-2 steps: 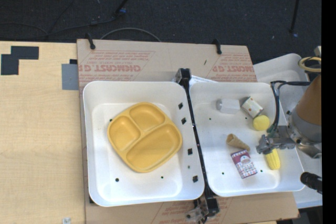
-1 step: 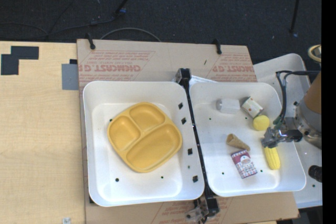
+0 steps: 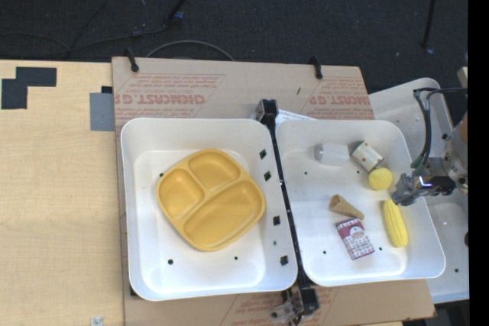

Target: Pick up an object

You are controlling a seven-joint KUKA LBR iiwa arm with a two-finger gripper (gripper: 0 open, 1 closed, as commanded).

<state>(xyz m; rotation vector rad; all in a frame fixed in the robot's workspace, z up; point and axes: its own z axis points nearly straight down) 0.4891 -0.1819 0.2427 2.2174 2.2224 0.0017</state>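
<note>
Corn cob [image 3: 394, 223] just below tool [image 3: 406, 191].

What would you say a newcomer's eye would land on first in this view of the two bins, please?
Most likely the yellow divided plate, lying alone in the left bin. Next would come the cluster of small things in the right bin: a yellow corn cob beside a small red box, with a yellow ball above them. The gripper sits at that bin's right rim, close to the ball and the cob.
</note>
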